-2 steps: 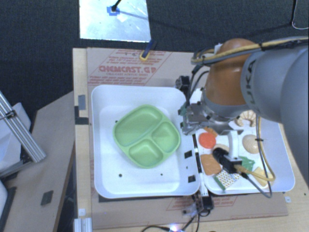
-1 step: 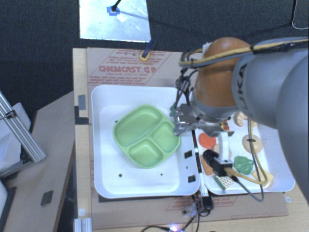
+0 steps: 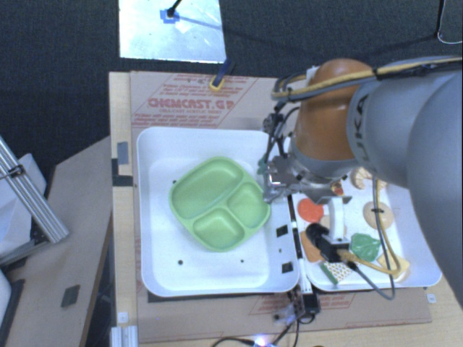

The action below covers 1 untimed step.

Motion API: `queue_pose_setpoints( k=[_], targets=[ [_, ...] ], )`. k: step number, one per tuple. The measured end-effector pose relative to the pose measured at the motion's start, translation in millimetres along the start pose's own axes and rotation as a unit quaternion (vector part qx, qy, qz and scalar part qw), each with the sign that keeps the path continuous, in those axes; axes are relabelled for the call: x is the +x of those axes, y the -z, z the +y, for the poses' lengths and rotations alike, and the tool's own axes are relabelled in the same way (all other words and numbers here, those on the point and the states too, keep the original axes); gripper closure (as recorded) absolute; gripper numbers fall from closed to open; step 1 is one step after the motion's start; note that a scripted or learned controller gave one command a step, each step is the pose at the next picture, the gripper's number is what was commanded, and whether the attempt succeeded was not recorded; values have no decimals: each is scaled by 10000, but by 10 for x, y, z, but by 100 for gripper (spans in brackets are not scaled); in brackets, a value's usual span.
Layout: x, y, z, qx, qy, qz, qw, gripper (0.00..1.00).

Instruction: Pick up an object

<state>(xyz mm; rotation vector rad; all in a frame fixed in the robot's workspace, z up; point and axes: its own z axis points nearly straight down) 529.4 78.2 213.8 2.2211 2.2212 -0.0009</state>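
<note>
1. Your gripper (image 3: 269, 186) sits at the right-hand edge of the green divided tray (image 3: 219, 203), under the grey arm (image 3: 405, 121) and its orange band (image 3: 329, 114); whether it is released or clenched, you cannot tell, because the wrist hides that end
2. The green divided tray lies flat in the left bin (image 3: 155, 266), near the middle, with the gripper touching or just above its right rim; nothing shows it lifted
3. Risk: if the grasp catches only the thin rim, the tray could tip or slip free, because the tray is wide and shallow and would hang off one edge
4. Risk: the rim lies near the wall between the bins, so a push sideways could jam the tray against that wall
5. The tray's long axis runs diagonally, from upper right, beside the gripper, down to lower left; its open compartments face up
6. Right of the tray, the right bin (image 3: 427, 270) holds small items, among them a red disc (image 3: 311, 211) and a green piece (image 3: 365, 246)
</note>
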Motion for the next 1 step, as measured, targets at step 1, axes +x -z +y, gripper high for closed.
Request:
queue_pose_setpoints(
  k=[1],
  targets=[
    [-43, 107, 73, -8, 2, 6, 10000, 100]
  ],
)
